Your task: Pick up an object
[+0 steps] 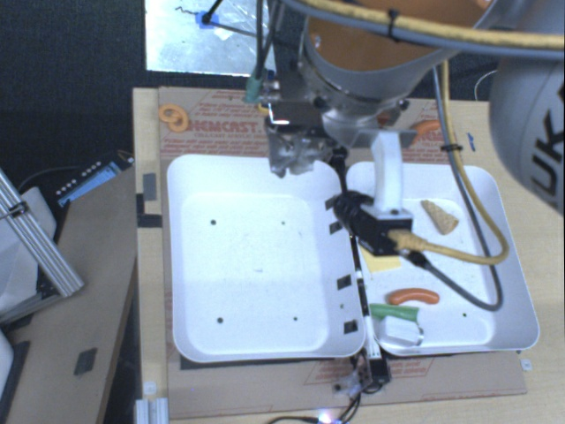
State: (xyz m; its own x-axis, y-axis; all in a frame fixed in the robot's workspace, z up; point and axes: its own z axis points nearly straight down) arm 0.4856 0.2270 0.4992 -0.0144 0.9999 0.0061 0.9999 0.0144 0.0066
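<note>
My gripper point(294, 155) hangs over the far edge of the left white bin point(181, 263), close to the divide between the two bins. Nothing shows beneath it there. The right white bin point(516, 299) holds the loose objects. A tan wedge point(440, 216) lies towards its back. A flat yellow piece point(381, 262) sits near its left wall. An orange sausage shape point(412, 297) lies nearer the front, with a green piece point(393, 311) and a pale clear object point(400, 330) just in front of it.
Both bins rest on a cardboard sheet point(221, 122). An orange ring point(173, 116) lies on it behind the left bin, and another orange item point(427, 129) behind the right bin. The grey and orange arm fills the upper right.
</note>
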